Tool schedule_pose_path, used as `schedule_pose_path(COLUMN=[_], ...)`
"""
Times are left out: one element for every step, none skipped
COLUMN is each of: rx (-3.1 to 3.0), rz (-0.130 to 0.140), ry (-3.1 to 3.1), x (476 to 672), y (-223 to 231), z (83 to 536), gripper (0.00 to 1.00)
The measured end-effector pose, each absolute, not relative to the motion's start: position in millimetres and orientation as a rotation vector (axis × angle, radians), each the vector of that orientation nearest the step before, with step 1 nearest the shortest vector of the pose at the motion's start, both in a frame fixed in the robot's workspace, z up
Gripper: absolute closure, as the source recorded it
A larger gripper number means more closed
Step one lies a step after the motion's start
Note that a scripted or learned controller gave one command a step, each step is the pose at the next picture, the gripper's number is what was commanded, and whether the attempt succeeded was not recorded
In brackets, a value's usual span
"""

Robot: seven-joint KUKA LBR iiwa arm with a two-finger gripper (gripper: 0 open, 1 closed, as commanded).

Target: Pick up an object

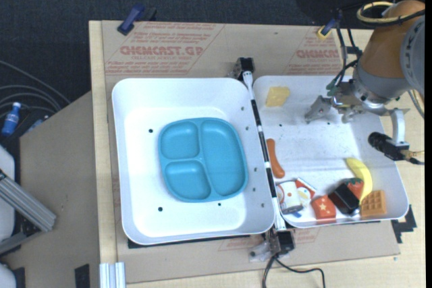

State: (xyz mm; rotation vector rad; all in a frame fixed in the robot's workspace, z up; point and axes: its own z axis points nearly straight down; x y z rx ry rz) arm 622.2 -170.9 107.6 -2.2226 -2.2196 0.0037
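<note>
Far left, beyond the surface's edge: dark carpet, grey cables [34, 88], a blue-capped bottle [11, 118], and an aluminium rail [27, 202] at the lower corner.

The surface [175, 50] was pale board printed with red lettering; a blue clamp [130, 20] sat at its back left corner.

Left bin [135, 101]: white, shallow, rounded corners. A blue divided plate [202, 158] lay flat near the middle, well apart from all four walls, with bare floor all round, widest at the left and the back.

The two bins met along a dark seam, with a black clip [245, 67] at the back end and another [283, 239] at the front.

Right bin [304, 84]: a hot dog [274, 158] lay along the left wall just beside the seam. A yellow piece of toy food [277, 96] sat in the back left corner. The middle floor was bare. Crowded along the front wall: a white card with a picture [294, 195], a red piece [323, 207], a dark block [346, 199], a banana [362, 175] and a waffle [374, 203], mostly touching one another.

The tool [332, 106] hung over the back of the right bin, grey fingers spread, nothing between them, apart from every object. The arm [388, 50] came in from the right, its orange band over the bin's back right corner.
</note>
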Motion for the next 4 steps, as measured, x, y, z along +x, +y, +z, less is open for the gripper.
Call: schedule_pose_path(rx=[-2.218,-2.222,-2.223,-2.222], rz=[0.002,0.0,-0.002,-0.001], ry=[-2.22,-2.222,-2.224,-2.224], x=[554.2,628.3,628.9,628.7], y=[-109,-149,-149,-149], z=[84,85,95,95], gripper=[0.0,0.0,1.0,0.0])
